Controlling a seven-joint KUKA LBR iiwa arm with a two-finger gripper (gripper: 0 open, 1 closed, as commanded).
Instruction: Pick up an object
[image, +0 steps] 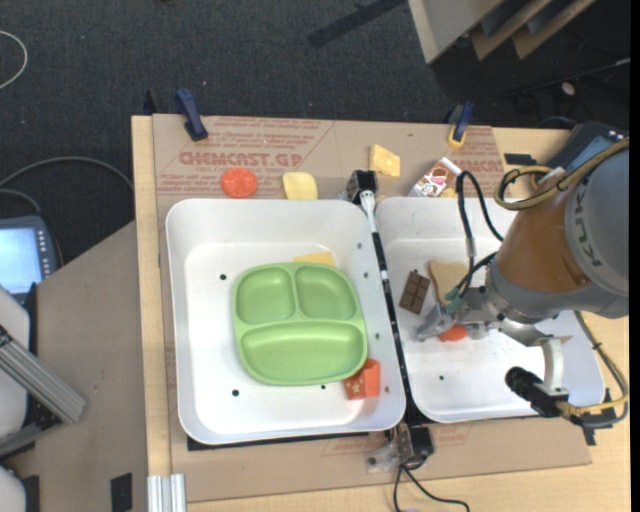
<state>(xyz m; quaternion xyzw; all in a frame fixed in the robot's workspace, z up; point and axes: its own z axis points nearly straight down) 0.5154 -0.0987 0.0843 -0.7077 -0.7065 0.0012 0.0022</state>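
Observation:
My gripper (438, 325) is low in the right bin (470, 400), near its left-middle, under the grey arm with its orange band. A small red object (453, 334) lies right against the gripper's tip; whether it is gripped is hidden. A brown chocolate-bar piece (414, 291) lies just up and left of the gripper, and a tan flat piece (447, 273) sits behind it. In the left bin (195, 330) a green divided plate (298, 322) rests, with an orange block (364, 380) at its lower right corner and a yellow piece (315, 259) at its far edge.
On the cardboard behind the bins lie an orange disc (238, 182), a pale yellow block (299, 186), a yellow wedge (385, 160) and a red-and-white packet (435, 180). Blue clamps (190, 112) hold the board's far edge. Cables loop over the right bin's back.

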